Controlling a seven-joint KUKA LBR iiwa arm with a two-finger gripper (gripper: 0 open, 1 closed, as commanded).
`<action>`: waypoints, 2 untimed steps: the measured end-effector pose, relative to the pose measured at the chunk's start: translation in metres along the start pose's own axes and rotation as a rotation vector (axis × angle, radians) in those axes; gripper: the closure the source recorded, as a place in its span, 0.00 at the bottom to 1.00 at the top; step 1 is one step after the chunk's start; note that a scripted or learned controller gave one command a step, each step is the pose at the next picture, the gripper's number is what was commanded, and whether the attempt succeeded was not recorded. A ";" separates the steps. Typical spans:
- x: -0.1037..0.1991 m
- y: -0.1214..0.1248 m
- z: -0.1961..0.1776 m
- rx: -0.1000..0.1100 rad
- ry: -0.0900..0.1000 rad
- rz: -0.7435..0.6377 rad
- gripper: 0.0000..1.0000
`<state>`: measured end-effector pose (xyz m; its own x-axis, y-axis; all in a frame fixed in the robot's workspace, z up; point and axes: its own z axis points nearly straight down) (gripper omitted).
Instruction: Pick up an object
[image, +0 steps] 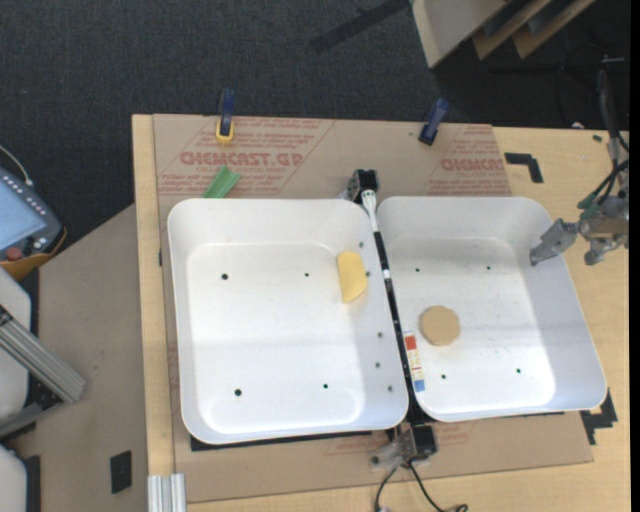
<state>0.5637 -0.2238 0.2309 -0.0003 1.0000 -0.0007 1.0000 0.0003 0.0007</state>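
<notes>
A yellow, banana-like piece (351, 276) lies in the left bin (200, 300), close to its right wall. In the right bin (560, 330) a flat tan round disc (439, 326) rests left of centre. My gripper (568, 252) hangs over the right bin's far right rim. It is open with nothing between its fingers. It is well to the right of the disc and a little farther back.
Both bins sit on a brown board (300, 150). A small green object (221, 183) lies on the board behind the left bin. Blue clamps (226, 106) (434, 120) hold the board's far edge. A black strip (378, 250) runs between the bins.
</notes>
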 end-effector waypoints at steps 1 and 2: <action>0.000 0.001 -0.011 -0.004 -0.002 -0.001 1.00; 0.087 -0.014 -0.025 0.002 0.005 -0.008 1.00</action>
<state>0.5497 -0.1364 0.2555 -0.0084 1.0000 0.0044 1.0000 0.0084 -0.0014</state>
